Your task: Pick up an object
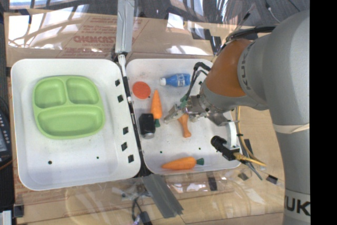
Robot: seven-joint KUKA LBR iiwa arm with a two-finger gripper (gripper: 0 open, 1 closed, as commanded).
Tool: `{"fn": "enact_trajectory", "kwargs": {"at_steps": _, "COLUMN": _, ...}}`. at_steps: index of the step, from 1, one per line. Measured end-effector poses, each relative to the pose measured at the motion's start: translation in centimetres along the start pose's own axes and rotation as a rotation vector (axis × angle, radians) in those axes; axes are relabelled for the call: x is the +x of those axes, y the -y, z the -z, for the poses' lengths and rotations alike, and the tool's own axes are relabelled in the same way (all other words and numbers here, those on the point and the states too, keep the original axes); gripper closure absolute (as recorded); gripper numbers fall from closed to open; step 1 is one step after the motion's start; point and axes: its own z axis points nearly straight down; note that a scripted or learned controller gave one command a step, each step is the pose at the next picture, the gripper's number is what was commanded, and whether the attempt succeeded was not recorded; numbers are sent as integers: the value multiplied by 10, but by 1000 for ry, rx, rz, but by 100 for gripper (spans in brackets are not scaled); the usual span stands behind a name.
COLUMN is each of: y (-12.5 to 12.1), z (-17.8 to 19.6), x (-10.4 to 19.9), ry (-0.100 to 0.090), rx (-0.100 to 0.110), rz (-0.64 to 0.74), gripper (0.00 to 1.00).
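My gripper (176, 112) hangs low over the middle of the right bin (221, 68), reaching in from the right. A small orange piece (185, 126) lies just below and right of its tip, very close to it. A carrot (156, 104) lies upright in the picture just left of the gripper. A blue bottle (175, 80) lies at the back of the bin. A red-orange disc (141, 90) sits near the back left corner. A black can-like object (147, 125) rests by the left wall. A second carrot (179, 164) with a green top lies along the front wall.
The left bin (21, 155) bears a green divided plate (68, 106). A black divider (126, 108) runs between the two bins. The arm's grey body and orange band cover the right bin's right side. Cardboard lies behind the bins.
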Motion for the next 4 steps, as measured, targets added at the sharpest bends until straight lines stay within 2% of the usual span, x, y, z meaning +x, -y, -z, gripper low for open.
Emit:
{"fn": "enact_trajectory", "kwargs": {"at_steps": 1, "y": -17, "z": 118, "x": -21, "ry": 0, "rx": -2, "rz": -351, "gripper": 0}}
{"fn": "enact_trajectory", "kwargs": {"at_steps": 2, "y": 26, "z": 0, "x": 3, "ry": -1, "rx": 1, "rz": -354, "gripper": 0}}
{"fn": "enact_trajectory", "kwargs": {"at_steps": 3, "y": 27, "z": 9, "x": 2, "ry": 0, "rx": 4, "rz": -352, "gripper": 100}}
{"fn": "enact_trajectory", "kwargs": {"at_steps": 4, "y": 27, "z": 116, "x": 7, "ry": 0, "rx": -2, "rz": -173, "gripper": 100}}
